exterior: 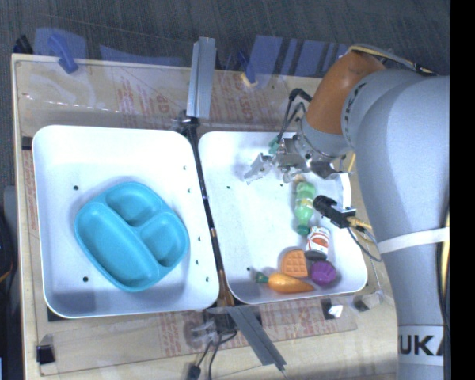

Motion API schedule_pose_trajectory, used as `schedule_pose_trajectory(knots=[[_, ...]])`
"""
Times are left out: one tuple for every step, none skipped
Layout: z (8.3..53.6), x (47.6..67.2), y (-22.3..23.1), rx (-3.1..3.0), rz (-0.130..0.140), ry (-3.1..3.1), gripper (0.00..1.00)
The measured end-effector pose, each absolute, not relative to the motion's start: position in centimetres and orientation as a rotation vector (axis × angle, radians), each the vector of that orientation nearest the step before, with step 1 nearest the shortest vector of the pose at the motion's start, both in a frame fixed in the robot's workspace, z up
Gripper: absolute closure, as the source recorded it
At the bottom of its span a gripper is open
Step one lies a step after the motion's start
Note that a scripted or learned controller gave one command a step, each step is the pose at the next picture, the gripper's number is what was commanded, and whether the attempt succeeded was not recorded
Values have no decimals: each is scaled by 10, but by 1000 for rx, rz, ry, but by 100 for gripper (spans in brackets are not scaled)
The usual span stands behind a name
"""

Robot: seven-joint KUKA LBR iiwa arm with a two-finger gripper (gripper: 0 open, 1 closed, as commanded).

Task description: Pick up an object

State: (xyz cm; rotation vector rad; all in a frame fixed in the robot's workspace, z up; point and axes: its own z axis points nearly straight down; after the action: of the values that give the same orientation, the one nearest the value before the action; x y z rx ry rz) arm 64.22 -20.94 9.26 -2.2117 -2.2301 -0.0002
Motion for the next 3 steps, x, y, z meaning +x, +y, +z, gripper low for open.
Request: schedule_pose_trajectory(knots=[[103,643,-208,-2202,1,-2240,100],[193,657,-210,-2213,0,-2231,100],[217,657,-211,-2213,0,-2232,100]])
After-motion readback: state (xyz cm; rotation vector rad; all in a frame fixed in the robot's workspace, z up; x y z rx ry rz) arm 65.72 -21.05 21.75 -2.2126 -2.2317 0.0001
